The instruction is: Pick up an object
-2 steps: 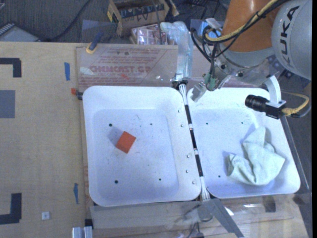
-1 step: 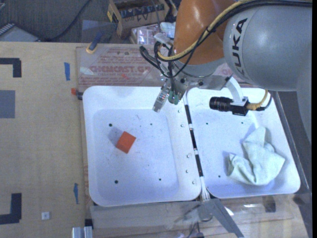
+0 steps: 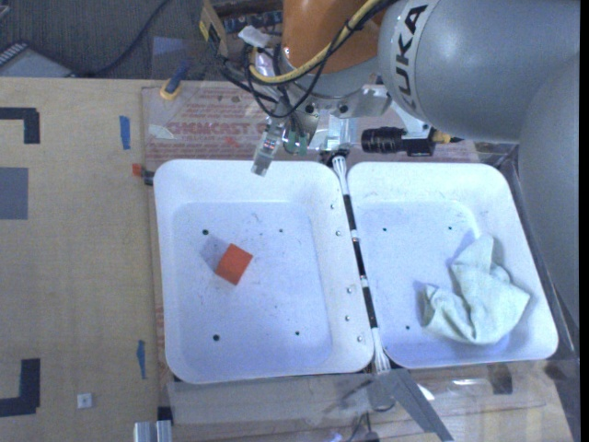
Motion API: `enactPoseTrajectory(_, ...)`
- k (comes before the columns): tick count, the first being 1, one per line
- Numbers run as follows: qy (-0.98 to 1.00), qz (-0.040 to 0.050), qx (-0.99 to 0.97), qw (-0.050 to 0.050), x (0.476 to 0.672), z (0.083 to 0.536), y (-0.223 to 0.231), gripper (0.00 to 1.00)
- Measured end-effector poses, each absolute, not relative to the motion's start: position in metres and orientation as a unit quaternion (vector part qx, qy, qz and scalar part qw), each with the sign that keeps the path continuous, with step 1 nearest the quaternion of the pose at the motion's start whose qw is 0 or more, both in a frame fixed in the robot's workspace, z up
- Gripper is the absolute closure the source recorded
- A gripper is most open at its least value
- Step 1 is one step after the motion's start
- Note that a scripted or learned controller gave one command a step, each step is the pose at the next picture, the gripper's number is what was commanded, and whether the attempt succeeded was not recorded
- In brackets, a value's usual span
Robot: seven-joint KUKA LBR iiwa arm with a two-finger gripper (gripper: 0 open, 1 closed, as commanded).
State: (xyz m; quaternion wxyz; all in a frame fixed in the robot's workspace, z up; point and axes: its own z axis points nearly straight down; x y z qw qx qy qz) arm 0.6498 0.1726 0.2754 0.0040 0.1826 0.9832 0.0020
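You had bright, even light from above; the white bins (image 3: pixel 276 362) looked slightly washed out, the red block (image 3: pixel 234 264) cast a short shadow leftward, and the arm (image 3: pixel 479 53) was soft-focused.

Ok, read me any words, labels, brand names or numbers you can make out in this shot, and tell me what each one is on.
"UKA", the visible part of a brand name in black letters, on the grey arm; its start is hidden by the orange band.
Faint reddish print on the clear sheet behind the left bin: too blurred to read.
Nothing readable on the orange block, the cloth or the right bin.
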Motion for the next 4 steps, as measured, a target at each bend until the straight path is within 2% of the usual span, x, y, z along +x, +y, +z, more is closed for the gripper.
enactPoseTrajectory(1,0.986,0.0006,0.165,0.001,0.647,0.221,0.226,1.0)
enactPoseTrajectory(2,1.0,0.002,-0.008,0.004,0.625,0.302,0.226,1.0)
enactPoseTrajectory(3,1.0,0.0021,-0.02,0.004,0.668,0.243,0.226,1.0)
enactPoseTrajectory(4,0.983,0.001,-0.186,0.0,0.661,0.216,0.226,1.0)
